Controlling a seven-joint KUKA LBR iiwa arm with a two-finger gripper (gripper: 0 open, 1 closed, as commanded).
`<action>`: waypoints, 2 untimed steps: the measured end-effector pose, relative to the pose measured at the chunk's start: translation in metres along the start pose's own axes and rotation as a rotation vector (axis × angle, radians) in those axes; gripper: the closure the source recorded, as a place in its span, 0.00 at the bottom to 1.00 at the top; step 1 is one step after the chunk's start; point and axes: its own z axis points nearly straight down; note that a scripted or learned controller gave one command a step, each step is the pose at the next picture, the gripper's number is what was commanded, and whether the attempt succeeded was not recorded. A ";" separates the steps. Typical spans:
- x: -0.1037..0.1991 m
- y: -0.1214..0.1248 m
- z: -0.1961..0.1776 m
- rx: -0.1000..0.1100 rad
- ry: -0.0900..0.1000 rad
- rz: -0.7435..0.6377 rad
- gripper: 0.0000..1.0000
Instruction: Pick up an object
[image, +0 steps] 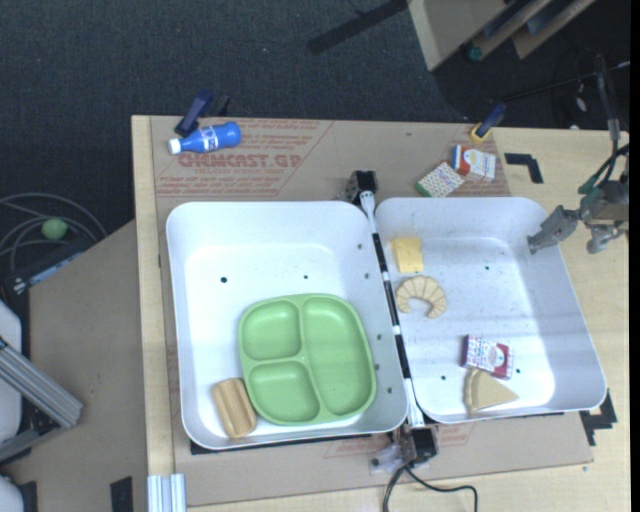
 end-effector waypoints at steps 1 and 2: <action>0.056 -0.071 0.088 0.003 0.001 -0.001 0.00; 0.110 -0.071 0.119 0.003 0.002 -0.002 0.00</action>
